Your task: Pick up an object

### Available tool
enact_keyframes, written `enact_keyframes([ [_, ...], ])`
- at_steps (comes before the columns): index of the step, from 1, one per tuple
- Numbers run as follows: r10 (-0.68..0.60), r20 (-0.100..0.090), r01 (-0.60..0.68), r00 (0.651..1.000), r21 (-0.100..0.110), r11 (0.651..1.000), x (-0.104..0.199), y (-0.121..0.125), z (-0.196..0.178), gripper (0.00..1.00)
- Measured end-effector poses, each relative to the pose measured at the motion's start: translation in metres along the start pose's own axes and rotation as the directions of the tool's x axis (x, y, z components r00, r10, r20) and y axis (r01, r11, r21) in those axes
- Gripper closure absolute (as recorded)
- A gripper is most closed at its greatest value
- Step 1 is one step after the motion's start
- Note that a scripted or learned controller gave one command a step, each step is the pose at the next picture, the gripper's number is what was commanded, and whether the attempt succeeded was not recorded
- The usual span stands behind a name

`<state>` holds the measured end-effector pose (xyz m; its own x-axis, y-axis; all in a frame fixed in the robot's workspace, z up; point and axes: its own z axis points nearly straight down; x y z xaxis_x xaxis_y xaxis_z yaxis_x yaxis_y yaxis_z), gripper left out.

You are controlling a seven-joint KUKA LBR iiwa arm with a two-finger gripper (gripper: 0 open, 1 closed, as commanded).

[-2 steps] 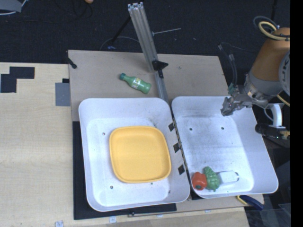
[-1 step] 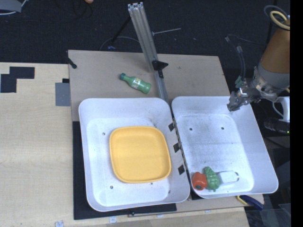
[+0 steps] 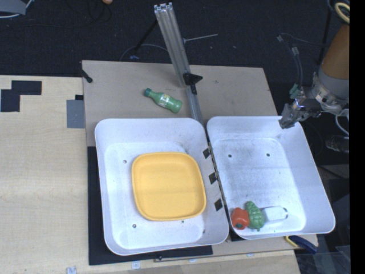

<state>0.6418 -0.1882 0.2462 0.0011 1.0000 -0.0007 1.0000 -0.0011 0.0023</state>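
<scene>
The grey two-finger claw (image 3: 288,120) hangs over the right white bin's (image 3: 296,153) far right corner; its opening I cannot tell. It should travel toward the red-and-green toy vegetables (image 3: 248,216) at the near edge, descending squarely.

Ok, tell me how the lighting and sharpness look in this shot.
Camera view: even, soft light on both bins, no hard glare; the yellow plate reads crisply; the tool at the right bin's far corner looks small and slightly soft; the background floor is dark.

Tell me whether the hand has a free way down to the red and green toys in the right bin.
Probably yes: the hand hangs at the right bin's far corner, and nothing covers the toys at its near edge.
</scene>
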Motion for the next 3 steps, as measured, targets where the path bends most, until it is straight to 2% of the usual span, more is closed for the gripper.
enact_keyframes([
  [1, -0.004, -0.002, 0.004, 1.000, 0.002, 1.000, 0.053, -0.018, 0.008, 1.00],
  [2, -0.003, -0.002, 0.003, 1.000, 0.003, 1.000, 0.101, -0.044, 0.019, 1.00],
  [3, -0.004, -0.002, 0.004, 1.000, 0.002, 1.000, 0.147, -0.076, 0.012, 1.00],
])
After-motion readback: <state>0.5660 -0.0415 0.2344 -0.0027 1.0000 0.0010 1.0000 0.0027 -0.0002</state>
